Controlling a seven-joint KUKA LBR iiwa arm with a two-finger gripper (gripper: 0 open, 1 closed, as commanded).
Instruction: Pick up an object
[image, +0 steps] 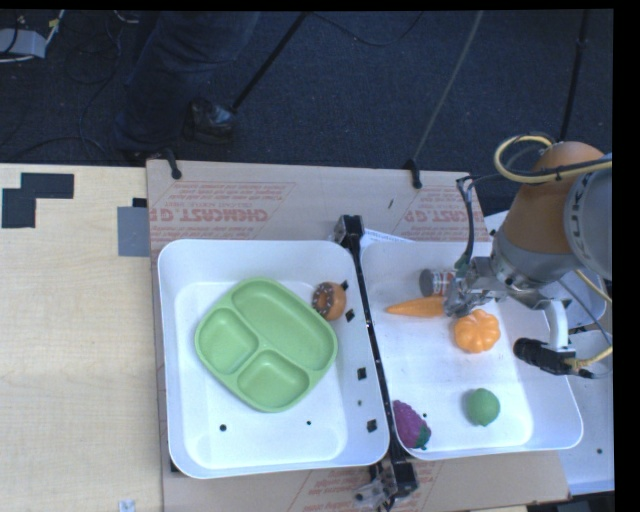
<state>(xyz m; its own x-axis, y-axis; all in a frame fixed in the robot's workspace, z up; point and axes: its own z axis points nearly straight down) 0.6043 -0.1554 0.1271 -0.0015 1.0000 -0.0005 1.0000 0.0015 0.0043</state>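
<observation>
Pincer (458, 296) low beside carrot (416, 309)

Two bins (180, 300); one tray (265, 343); five toys (477, 331)

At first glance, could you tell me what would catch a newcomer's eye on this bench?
The big pale green divided plastic tray lying in the left white bin stands out most. In the right white bin, the grey arm's gripper sits low among bright toy food: an orange carrot at its left and an orange pumpkin just below, with a green ball nearer the front.
</observation>
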